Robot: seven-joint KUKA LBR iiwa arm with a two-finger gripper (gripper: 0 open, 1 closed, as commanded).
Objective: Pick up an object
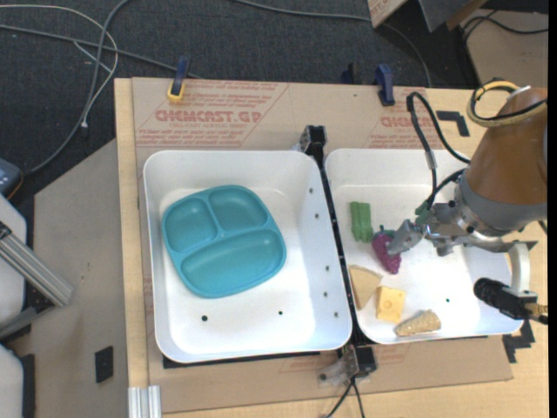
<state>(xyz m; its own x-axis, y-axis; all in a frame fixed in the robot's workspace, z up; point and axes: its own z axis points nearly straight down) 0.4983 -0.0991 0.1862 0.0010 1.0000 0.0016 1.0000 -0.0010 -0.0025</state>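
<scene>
Both my bins, the left bin (165, 259) and the right bin (452, 320), look like smooth white plastic with a soft sheen. The teal divided plate (224, 240) is matt plastic. Under them lies brown printed cardboard (218, 116), dull and papery. My wrist casing (505, 185) looks like smooth grey painted metal, with a glossy orange band (515, 133) above it.

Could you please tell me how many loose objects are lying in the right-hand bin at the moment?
5: green piece upper left, purple piece by the gripper, and three yellowish pieces near the front. The arm may hide more.
</scene>
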